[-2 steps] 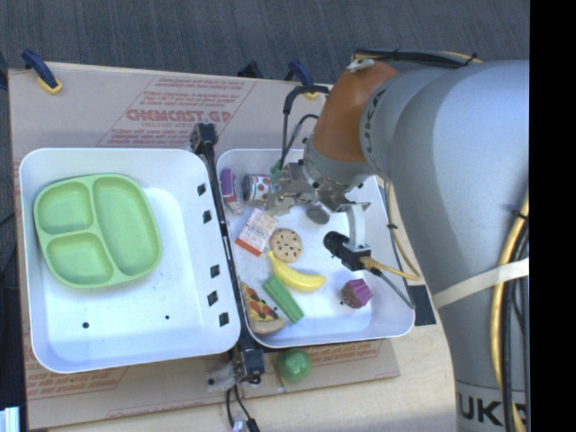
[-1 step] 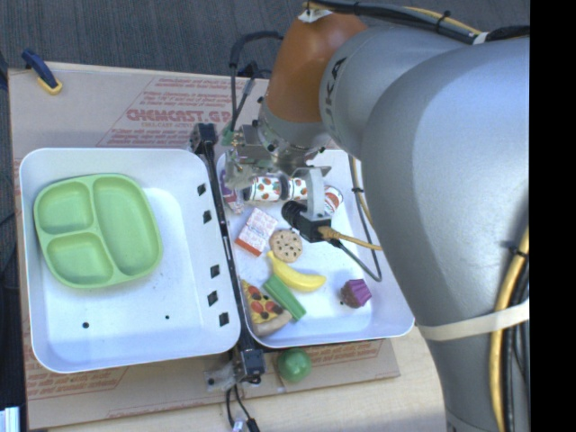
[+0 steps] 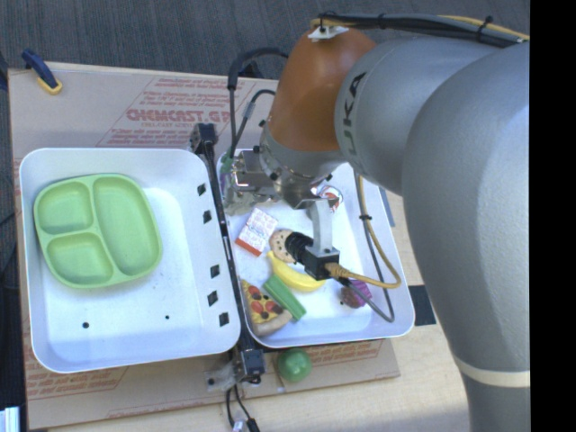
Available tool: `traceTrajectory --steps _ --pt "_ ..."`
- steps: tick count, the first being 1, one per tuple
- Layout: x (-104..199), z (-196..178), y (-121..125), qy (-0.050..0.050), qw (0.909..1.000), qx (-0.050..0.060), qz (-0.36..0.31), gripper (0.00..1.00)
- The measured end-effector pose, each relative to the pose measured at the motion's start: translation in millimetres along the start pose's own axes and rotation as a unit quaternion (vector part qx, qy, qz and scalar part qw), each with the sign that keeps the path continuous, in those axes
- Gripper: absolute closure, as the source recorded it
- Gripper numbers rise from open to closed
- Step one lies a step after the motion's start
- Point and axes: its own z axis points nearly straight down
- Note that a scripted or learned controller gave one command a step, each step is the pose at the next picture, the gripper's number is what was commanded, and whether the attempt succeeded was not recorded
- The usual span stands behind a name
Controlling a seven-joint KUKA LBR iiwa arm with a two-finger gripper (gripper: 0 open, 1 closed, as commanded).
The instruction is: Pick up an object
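Clutter sits in the near half of the right bin (image 3: 397, 317), and that is why the arm hangs over this side. The gripper (image 3: 245, 180) is low at the bin's far left corner, close against the divider wall. The wrist's bulk hides it, so I cannot tell whether it is wide or narrow, and I see nothing held.

The nearest candidate is the red-and-white packet (image 3: 257, 230), lying flat just near of the gripper. Beyond it, nearer still, a brown round toy (image 3: 282, 241) touches the banana (image 3: 295, 276). A green block (image 3: 286, 297) lies against the pizza slice (image 3: 262, 307). The purple toy (image 3: 356, 293) sits apart to the right.

I judge that the packed pile and the wall make a clean grasp awkward. The left bin (image 3: 36, 331) holds a green divided plate (image 3: 94, 229). A green ball (image 3: 292, 364) lies outside, on the near edge.
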Motion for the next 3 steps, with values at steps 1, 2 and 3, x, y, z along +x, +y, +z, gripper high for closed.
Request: traceTrajectory --steps 1,2,3 --pt "18.5 -1.9 -86.5 -0.001 1.0000 0.001 -0.001 1.00" --pt "18.2 -2.0 -86.4 -0.001 1.0000 0.000 0.000 0.00" --pt "-24.2 44.8 -71.7 -0.002 1.0000 0.001 0.000 0.00"
